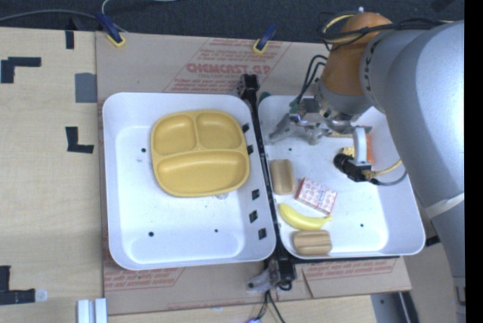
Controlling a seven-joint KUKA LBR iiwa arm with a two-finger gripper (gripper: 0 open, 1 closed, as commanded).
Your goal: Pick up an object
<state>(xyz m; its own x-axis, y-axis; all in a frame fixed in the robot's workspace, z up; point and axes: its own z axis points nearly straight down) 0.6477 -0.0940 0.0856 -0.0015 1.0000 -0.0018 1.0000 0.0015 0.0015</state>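
Two white bins [124,186] sit on brown cardboard [151,65] printed with red lettering, and the left one holds a mustard-yellow divided plate [200,152]. Right of that plate lie a tan block [282,176], a red-and-white patterned packet [315,196], a yellow banana [303,218] and a light-brown bun [312,242]. Above them the arm [423,110] is grey with an orange band [346,61].

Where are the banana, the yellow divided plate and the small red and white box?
banana [303,218]: camera view, middle of its curve.
yellow divided plate [201,170]: camera view, large lower compartment.
red and white box [316,196]: camera view, top face.
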